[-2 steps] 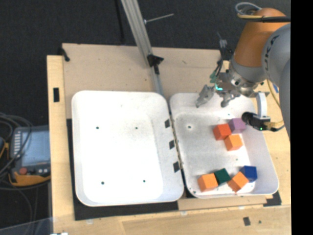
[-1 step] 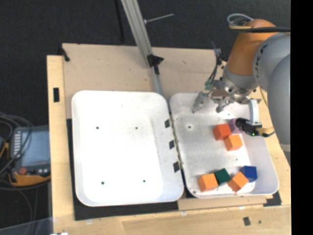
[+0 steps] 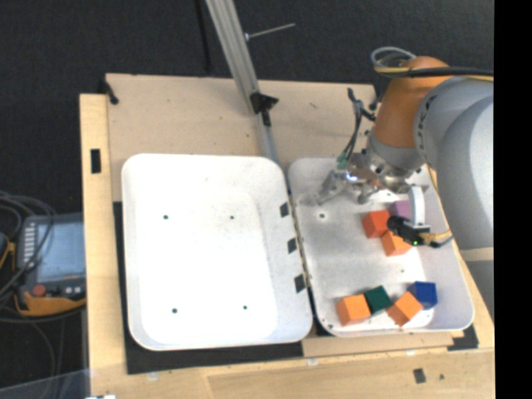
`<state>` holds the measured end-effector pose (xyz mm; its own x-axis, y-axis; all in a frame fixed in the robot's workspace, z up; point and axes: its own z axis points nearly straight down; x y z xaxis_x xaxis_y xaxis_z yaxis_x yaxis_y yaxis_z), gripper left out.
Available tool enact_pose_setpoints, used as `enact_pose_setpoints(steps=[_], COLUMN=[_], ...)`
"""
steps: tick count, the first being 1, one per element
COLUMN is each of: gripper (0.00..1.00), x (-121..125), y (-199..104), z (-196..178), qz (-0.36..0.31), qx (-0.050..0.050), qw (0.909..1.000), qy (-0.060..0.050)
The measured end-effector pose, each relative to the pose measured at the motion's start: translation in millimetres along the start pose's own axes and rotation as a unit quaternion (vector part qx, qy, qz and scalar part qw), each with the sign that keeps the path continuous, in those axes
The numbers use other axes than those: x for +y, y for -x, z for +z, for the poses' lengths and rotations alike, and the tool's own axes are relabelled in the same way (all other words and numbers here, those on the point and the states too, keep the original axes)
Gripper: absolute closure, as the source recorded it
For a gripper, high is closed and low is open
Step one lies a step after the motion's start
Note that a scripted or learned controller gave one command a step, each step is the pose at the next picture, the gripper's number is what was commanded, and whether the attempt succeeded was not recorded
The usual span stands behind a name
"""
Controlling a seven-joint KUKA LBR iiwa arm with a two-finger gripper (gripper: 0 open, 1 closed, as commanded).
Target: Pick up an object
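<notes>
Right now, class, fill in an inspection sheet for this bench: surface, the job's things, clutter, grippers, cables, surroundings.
Surface: wooden bench bearing a left bin and a right bin, side by side.
Job's things: blocks in the right bin; orange pair near the arm, orange block, green block, orange block, blue block along the near edge.
Clutter: nothing seen.
Grippers: gripper over the right bin's far end; state unclear.
Cables: cables on the floor at left.
Surroundings: metal rail, handheld controller, dark floor.
</notes>
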<state>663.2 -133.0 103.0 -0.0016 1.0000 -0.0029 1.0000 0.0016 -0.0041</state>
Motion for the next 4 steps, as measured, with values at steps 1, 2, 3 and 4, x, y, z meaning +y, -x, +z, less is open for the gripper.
enact_pose_setpoints(steps=[1, 2, 3, 4], gripper=[1.00, 1.00, 1.00, 1.00], x=[2.2, 5.6, 3.6, -1.5], y=[0.8, 2.5, 5.0, 3.1], z=[-15.5, -59.8, -104.7, -167.7], qz=[-0.001, -0.001, -0.001, -0.002], qx=[-0.001, 0.001, 0.001, 0.001], qw=[1.0000, 1.0000, 1.0000, 1.0000], qy=[0.004, 0.005, 0.005, 0.006])
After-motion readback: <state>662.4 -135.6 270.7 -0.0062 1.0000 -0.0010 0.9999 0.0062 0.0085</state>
